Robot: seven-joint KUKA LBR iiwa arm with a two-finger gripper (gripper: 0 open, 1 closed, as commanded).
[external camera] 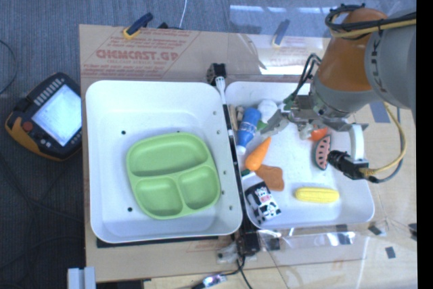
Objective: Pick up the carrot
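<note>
The carrot (258,153) lies at the right bin's (358,210) left wall, beside a blue bottle (248,122). The hand (295,112) hangs above; I cannot tell its opening. Crowding neighbours could spoil a grasp.

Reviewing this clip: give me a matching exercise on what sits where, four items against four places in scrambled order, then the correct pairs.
Items:
1. carrot
2. corn cob
3. green divided plate
4. watermelon slice

Places:
A. in the left bin
B. near the front edge of the right bin
C. right bin, against its left wall, beside a blue bottle
D. right bin, on its right side, below the arm's wrist

Pairs: 1-C, 2-B, 3-A, 4-D
</note>
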